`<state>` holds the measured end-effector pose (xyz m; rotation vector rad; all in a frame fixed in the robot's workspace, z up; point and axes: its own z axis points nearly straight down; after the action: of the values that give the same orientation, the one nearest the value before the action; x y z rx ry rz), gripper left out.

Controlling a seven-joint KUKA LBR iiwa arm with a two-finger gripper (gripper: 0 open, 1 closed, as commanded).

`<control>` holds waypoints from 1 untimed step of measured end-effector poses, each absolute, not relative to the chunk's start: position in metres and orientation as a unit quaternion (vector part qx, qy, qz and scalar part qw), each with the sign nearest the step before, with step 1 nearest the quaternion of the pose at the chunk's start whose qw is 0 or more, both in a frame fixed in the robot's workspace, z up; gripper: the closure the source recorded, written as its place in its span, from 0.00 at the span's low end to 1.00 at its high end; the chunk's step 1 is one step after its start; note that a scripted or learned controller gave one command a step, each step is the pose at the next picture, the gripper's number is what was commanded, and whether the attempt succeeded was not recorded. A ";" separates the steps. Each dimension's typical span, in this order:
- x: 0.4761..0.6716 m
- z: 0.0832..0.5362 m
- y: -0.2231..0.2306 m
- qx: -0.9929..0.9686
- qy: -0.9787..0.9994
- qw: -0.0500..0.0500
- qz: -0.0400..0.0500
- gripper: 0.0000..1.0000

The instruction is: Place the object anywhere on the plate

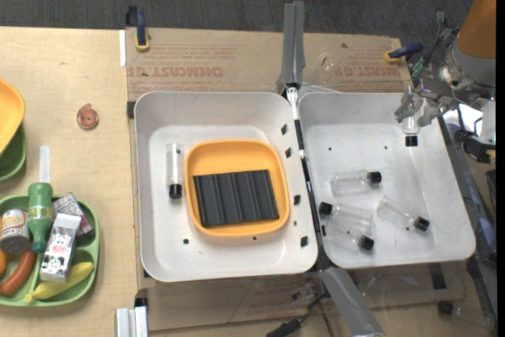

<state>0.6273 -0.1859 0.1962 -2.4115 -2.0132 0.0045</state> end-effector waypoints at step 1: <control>0.659 0.213 -0.206 -0.677 -0.736 -0.001 0.001 1.00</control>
<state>0.6590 -0.2058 0.2128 -2.1300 -2.3129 0.0017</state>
